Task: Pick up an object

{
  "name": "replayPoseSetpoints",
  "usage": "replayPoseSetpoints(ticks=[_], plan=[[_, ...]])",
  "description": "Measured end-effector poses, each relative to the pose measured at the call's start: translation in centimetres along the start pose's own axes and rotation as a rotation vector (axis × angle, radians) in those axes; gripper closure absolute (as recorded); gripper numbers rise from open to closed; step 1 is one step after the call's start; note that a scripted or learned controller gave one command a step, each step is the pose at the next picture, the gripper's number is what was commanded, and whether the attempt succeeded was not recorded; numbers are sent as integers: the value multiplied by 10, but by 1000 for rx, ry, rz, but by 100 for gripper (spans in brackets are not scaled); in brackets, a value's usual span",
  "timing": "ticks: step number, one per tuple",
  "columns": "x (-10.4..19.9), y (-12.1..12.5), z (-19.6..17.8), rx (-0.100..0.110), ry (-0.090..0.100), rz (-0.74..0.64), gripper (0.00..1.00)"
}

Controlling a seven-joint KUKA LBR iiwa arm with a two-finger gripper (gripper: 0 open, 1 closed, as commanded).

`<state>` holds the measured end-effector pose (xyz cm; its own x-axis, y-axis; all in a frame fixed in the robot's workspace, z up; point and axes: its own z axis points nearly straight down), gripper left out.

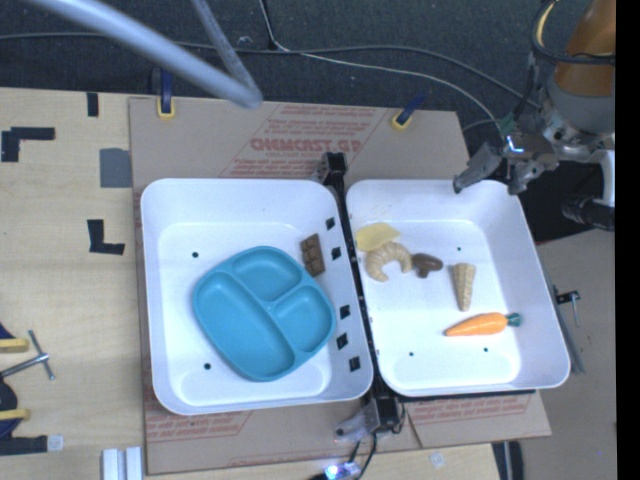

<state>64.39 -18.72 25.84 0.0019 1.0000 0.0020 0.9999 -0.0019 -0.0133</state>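
— What does the arm [578, 43] look like?
— A rounded grey body, with a broad orange band [590, 28] high on it and a pale ring around that part.
— And lower down?
— A silvery wrist piece, then the gripper [492, 171], dark and angular, with small metal parts and thin cables beside it.

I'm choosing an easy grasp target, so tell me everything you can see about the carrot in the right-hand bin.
The carrot is a small toy-like piece, smooth and plastic-looking, with a bright orange tapered body and a short dark green stub at its thick end. It lies flat on the floor of the right bin, in the near-right part, pointed tip toward the left bin and green end toward the right wall. Nothing touches it; the cone-shaped piece lies just beyond it, apart. The gripper is over the bin's far rim, well away.
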Motion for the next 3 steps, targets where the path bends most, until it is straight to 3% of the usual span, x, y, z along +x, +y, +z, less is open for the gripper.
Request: replayPoseSetpoints(ticks=[1, 3], plan=[[1, 2, -7, -12, -2, -3, 0], [-6, -5, 96, -7, -2, -3, 0]])
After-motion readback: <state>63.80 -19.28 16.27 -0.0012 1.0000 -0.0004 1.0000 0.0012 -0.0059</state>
